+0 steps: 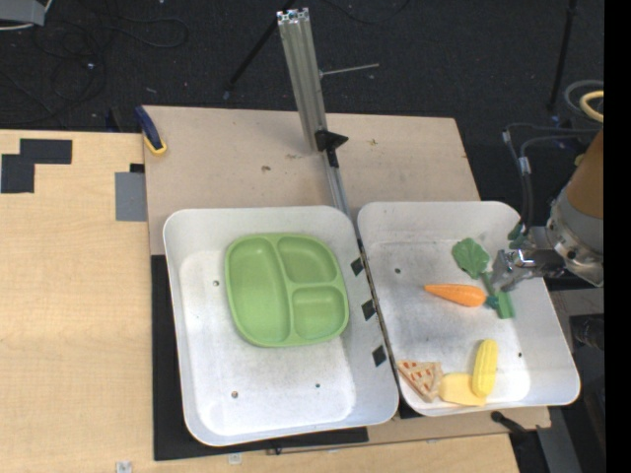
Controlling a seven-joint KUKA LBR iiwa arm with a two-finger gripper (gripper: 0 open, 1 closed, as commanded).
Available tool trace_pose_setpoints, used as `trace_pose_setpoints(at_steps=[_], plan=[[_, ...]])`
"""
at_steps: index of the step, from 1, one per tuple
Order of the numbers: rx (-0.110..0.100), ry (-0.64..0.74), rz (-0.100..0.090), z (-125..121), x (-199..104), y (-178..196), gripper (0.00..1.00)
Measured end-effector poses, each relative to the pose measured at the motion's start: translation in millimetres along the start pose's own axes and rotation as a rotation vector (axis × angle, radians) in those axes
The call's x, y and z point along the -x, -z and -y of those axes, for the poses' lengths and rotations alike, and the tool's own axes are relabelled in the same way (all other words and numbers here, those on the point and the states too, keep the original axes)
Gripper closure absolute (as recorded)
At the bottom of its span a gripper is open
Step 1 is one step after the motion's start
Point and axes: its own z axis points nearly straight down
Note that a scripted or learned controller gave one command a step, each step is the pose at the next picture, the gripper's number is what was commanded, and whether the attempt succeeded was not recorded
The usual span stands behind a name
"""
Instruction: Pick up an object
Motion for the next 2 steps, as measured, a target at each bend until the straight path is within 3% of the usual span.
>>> trace_pose_setpoints(at_steps=[2], plan=[[-0.005,0.003,-0.003,-7,-113,-17,1.00]])
